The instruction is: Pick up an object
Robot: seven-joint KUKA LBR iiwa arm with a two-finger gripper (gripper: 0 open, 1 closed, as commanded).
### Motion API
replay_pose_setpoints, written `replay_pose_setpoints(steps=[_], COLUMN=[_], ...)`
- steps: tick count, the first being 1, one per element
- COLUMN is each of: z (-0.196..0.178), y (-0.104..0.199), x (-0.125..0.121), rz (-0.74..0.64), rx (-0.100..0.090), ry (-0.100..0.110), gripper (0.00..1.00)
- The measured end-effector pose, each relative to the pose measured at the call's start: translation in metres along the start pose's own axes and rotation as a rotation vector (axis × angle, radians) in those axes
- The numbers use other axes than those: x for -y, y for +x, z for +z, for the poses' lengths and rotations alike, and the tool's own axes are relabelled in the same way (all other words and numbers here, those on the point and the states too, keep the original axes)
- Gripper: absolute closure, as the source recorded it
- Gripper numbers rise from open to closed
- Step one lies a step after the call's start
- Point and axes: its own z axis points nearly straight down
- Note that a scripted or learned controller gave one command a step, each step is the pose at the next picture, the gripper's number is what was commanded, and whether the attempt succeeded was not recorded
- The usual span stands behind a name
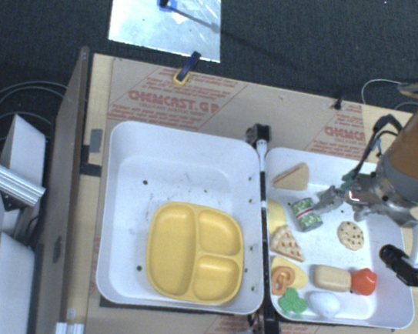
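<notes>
Green-and-white wrapped item (307,213) lay tilted in right bin (394,307), upper middle, gripper (334,197) just beside its upper right end, finger state can't tell; cookie (351,236) near right, pizza slice (287,243) below, yellow tray (196,252) in left bin (140,160)

Counter (203,99): brown board, red lettering showing.
Left bin (133,151): sits on it, white, shallow.
Right bin (398,307): touching alongside, also white.
</notes>
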Motion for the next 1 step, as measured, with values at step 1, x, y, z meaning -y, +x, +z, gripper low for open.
replay_pose_setpoints(steps=[1], z=[0.1279], y=[0.0051], x=[-0.0372], rz=[-0.003], rx=[0.000], ry=[0.000], gripper=[0.00])
